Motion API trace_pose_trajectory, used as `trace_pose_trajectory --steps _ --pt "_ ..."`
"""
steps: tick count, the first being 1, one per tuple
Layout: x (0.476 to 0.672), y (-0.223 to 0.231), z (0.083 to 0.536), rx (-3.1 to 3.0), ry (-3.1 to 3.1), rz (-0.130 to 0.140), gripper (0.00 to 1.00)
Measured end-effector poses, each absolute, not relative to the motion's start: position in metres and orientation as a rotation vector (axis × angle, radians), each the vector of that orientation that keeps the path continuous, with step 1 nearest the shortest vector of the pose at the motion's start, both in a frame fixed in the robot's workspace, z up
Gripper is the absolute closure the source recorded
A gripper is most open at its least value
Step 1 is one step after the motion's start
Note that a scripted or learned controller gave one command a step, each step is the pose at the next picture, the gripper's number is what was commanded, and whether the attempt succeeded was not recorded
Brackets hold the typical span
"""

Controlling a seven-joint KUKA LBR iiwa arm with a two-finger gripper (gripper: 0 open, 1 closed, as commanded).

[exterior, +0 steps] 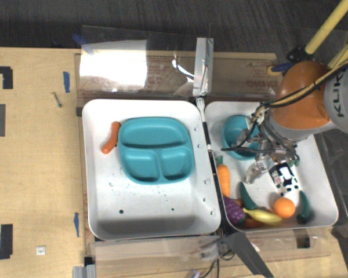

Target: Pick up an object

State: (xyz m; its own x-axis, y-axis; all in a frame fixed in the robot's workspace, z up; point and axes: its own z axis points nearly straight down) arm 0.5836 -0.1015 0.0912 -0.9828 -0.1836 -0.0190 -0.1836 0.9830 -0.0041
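My gripper (265,164) hangs low over the middle of the right bin (323,172), under the arm's orange band. It is just right of a teal cup (238,133) and above a white object with black spots (285,177). Toy food lies along that bin's front: a carrot (223,180), purple grapes (234,210), a banana (263,215), an orange (285,207) and two dark green pieces (246,194) (303,207). Nothing shows as held.
The left bin (98,172) holds a teal divided plate (156,149) and an orange sausage-shaped toy (111,138) at the plate's left. A raised divider (207,155) separates the bins. A clear panel (162,68) stands behind them. Cables trail from the wrist.
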Motion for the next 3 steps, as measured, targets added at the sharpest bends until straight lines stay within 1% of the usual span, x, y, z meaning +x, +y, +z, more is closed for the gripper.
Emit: trace_pose_trajectory --steps 1,2,3 --pt "0.535 -0.104 0.091 -0.423 3.095 -0.006 0.0" --pt "0.556 -0.1 0.092 -1.122 2.91 -0.021 0.0" --pt "0.562 -0.107 0.111 -1.1 2.898 -0.048 1.0"
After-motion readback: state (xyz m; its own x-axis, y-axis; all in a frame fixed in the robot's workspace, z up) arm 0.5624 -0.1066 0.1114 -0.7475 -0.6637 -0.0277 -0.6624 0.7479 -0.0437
